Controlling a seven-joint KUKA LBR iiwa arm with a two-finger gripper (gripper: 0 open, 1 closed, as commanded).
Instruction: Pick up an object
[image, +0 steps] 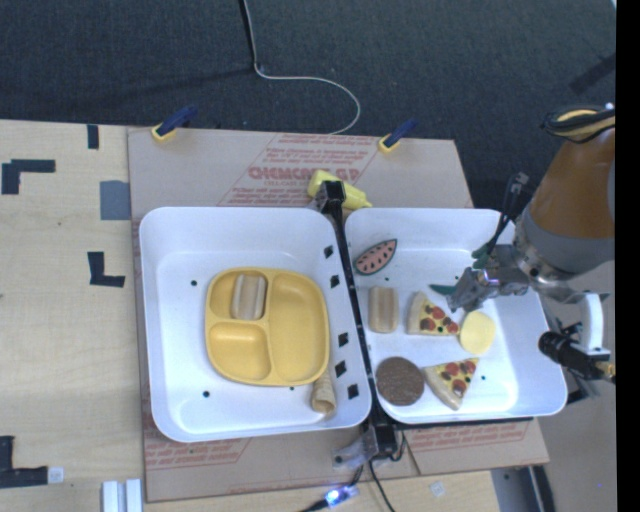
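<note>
Gripper (466, 293) sits low in the right bin (520, 395), centre-right of frame, just above the yellow disc (478, 333) and beside the upper pizza slice (430, 318); can't tell its state, dark parts too blurred. Nothing seen held. Upper pizza slice lies w/ long axis roughly horizontal, tip pointing left, crust end toward the gripper. Lower pizza slice (452, 379) sits below the disc, tip pointing down-right. Left of these: tan bread piece (382, 309), upright long axis; brown cookie (400, 381) below it; watermelon slice (375, 256) above, tilted. Left bin (165, 300) holds a yellow divided plate (290, 340) w/ a bread piece (248, 295) in its upper-left compartment, plus a roll (322, 396) at the plate's lower right.
</note>
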